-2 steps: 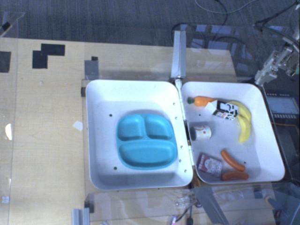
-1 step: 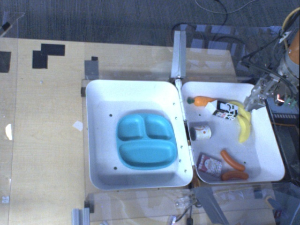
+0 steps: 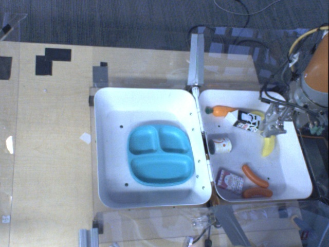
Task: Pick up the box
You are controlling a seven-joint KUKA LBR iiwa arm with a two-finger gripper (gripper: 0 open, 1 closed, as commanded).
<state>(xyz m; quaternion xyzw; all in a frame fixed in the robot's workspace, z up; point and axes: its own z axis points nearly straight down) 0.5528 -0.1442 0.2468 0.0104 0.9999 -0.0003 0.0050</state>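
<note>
Though in plain sight at the right of the frame, cannot tell the state of the end effector [image 3: 274, 126], clenched or released: too small and cluttered at this slant. Hangs over the upper right part of the right bin [image 3: 304, 188], with nothing visibly grasped.

Just below it, a yellow banana [image 3: 268, 146]; touching or apart, cannot say. Just to its left, the box [image 3: 247, 121], black and white, lying flat near the bin's upper wall, with a carrot [image 3: 224, 110] close against its left end. Further out, a small can [image 3: 222, 145] by the divider, a maroon packet [image 3: 230, 180] lower down (possibly a second box) and two sausages [image 3: 255, 175] at the lower right. Beyond the divider, the left bin [image 3: 110, 138] with a blue tray [image 3: 160, 154], all on the pale tabletop [image 3: 46, 153].

Judged as the approach step: box not yet gripped or lifted. Next move calls for shifting left to centre over the box, descending, and closing across its narrow side, without catching the banana or the carrot.
</note>
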